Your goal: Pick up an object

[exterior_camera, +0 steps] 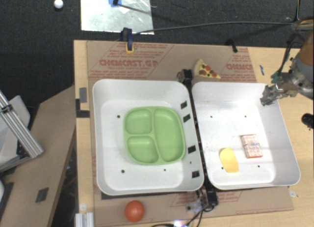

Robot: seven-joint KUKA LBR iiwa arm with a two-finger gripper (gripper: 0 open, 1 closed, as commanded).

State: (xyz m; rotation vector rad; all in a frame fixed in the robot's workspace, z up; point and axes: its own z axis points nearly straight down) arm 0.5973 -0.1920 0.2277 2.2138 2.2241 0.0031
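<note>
Camera view. Two white bins sat side by side on the surface [162, 56]. The left bin [105, 103] held a green divided plate [154, 135]. The right bin [274, 137] held two candidates for picking: a yellow piece [229, 160] near the front, and just beside it, further right and apart from it, a small red-and-white box [250, 146].

The arm entered from the right. The claw [270, 95] hung over the back right corner of the right bin, well apart from both objects. Nothing showed between its tips; whether it was spread or clenched could not be told at this size.

Outside the bins: a toy pizza slice [207, 70] behind the seam between them, a red ball [134, 211] at the front edge of the surface, a white ball [59, 3] on the dark floor.

Judged step: approach, nothing grasped yet. Next move would call for travel forward and inward over the box or the yellow piece, then descent with the tips straddling it. Both lay flat and low, so a shallow descent risked a miss.
</note>
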